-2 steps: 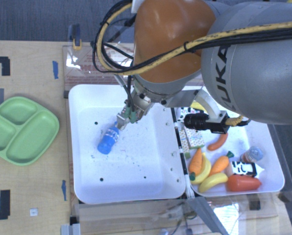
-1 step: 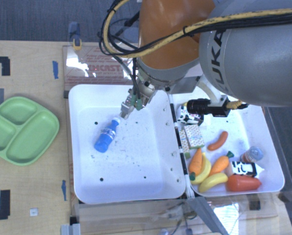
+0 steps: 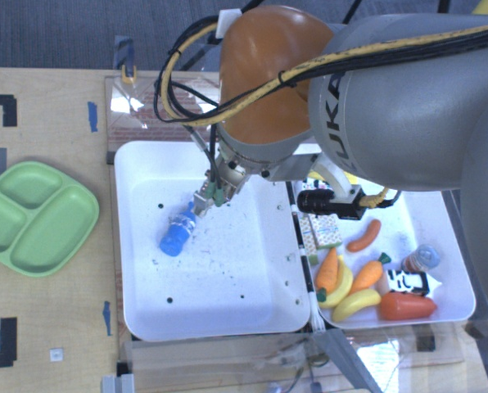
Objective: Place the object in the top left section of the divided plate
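Camera, one unit, fixed: I have it mounted above the bench (image 3: 47, 121), looking down at a slant. Coverage: both white bins, the left bin (image 3: 137, 301) near centre frame, the right bin (image 3: 457, 293) toward my lower right; the green divided plate (image 3: 39, 218) at far left on the bench. Obstruction: the arm (image 3: 391, 88) enters from the right, close to the lens, bulking over the upper right.
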